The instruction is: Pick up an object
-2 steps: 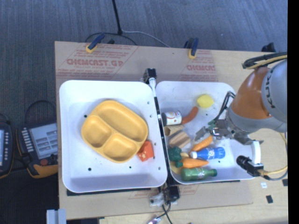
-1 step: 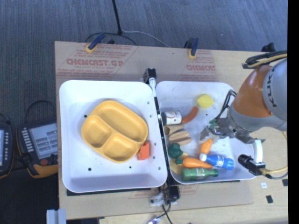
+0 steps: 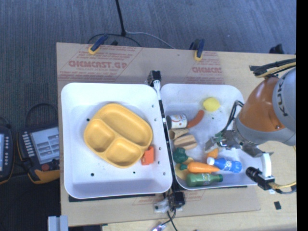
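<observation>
Though small, blue bottle (image 3: 229,165) (white-capped)

Arm (image 3: 269,114) cut off at right edge. Tool (image 3: 222,142) fingertips too small and blurred to tell open or closed, or whether touching anything. Arm body hides right part of right bin (image 3: 202,88). Small orange piece (image 3: 212,153) under tool partly hidden, identity unclear. Label on small can (image 3: 176,121) unreadable. Device (image 3: 38,146) at left edge cut off.
</observation>
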Available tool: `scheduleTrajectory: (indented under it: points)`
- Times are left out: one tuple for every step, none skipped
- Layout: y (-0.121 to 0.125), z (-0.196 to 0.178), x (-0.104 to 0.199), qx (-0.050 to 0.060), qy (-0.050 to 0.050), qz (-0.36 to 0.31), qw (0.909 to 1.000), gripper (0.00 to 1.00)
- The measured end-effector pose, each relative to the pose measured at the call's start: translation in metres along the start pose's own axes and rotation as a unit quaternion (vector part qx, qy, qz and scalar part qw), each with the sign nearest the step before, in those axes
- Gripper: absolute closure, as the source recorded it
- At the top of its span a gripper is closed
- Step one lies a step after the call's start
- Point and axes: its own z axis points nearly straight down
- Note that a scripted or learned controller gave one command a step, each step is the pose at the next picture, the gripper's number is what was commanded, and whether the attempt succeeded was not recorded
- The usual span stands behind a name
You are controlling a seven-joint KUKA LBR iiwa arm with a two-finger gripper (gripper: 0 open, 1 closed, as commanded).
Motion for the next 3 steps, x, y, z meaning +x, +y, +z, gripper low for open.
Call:
scheduleTrajectory:
  points:
    - [-0.016,-0.018,0.036,0.014,0.004,0.109,0.9939,1.00]
    - [-0.016,-0.018,0.036,0.015,0.004,0.109,0.9939,0.00]
    - [-0.014,0.000,0.045,0.010,0.003,0.111,0.9938,0.00]
